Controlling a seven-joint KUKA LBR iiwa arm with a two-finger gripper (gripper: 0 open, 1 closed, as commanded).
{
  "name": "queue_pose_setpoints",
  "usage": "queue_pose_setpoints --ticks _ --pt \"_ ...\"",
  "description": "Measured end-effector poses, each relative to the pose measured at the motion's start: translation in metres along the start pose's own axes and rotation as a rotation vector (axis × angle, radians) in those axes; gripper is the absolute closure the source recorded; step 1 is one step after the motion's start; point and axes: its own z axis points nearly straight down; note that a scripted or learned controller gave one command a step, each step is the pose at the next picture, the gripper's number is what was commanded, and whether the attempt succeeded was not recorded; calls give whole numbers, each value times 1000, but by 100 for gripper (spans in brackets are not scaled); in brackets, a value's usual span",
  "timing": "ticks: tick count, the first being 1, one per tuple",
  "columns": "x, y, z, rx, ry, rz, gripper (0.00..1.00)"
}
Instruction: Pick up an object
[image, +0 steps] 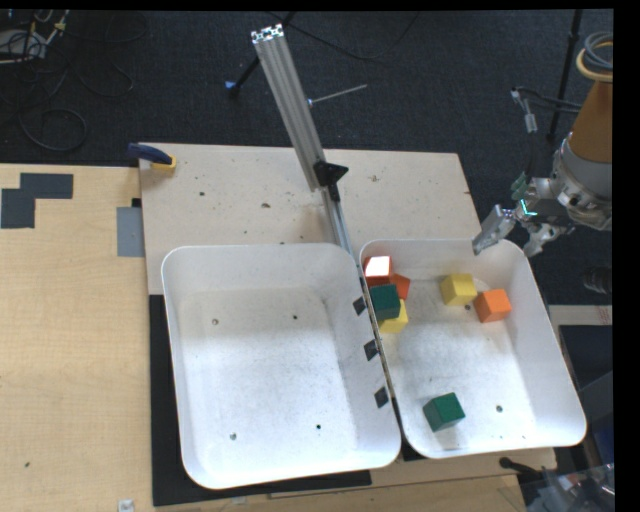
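the blocks sit in the right bin: an orange block beside a yellow block, a green block near the front, more stacked at the divider. the gripper hovers over the far corner, fingers open, empty. nothing is picked yet.

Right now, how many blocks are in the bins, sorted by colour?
All of them lie in the right bin.
Green: 2, one near the front and one by the divider.
Yellow: 2, one toward the back and one by the divider.
Orange: 2, one on the right and one by the divider.
White: 1.
Total: 7.
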Motion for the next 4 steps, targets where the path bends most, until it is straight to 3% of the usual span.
queue_pose_setpoints --ticks 1,4 --pt "0 1 -2 -3 -1 -3 0" --pt "-7 5 135 2 0 2 0"
